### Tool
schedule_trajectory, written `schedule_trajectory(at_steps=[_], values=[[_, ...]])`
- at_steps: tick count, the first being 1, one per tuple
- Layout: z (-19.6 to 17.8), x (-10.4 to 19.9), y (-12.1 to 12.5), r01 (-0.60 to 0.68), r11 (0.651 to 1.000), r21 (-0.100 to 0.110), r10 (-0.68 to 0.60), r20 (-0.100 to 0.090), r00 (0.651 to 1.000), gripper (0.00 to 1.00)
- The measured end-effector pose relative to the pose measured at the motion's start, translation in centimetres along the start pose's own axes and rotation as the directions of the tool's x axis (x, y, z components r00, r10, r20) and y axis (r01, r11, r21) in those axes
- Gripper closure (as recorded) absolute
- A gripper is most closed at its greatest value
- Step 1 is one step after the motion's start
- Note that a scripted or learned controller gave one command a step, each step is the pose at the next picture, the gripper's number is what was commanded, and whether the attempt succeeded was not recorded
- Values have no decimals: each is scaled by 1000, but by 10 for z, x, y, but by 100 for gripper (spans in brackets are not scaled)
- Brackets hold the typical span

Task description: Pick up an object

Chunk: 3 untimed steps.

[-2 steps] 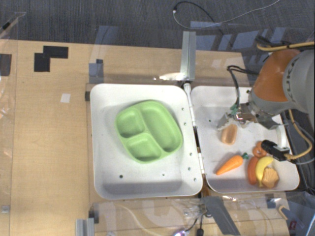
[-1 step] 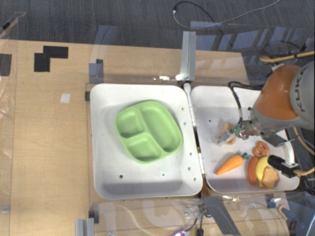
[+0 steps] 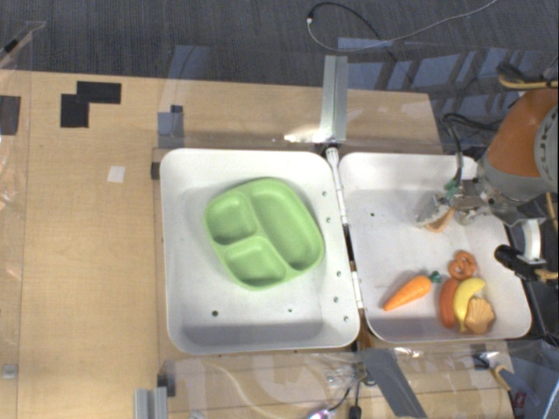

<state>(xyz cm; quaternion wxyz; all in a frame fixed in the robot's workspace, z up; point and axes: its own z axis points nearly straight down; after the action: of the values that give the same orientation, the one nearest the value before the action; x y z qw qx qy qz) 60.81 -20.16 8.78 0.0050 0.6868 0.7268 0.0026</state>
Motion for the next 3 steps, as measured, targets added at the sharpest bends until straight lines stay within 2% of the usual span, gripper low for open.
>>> schedule_trajectory(at_steps=[1, 2, 3], values=[[3, -5, 59, 232, 973, 24, -231, -16, 973, 0], [-43, -6, 64, 440, 898, 4, -440, -4, 898, 0], [0, -5, 27, 649, 761, -1, -649, -1, 761, 0]])
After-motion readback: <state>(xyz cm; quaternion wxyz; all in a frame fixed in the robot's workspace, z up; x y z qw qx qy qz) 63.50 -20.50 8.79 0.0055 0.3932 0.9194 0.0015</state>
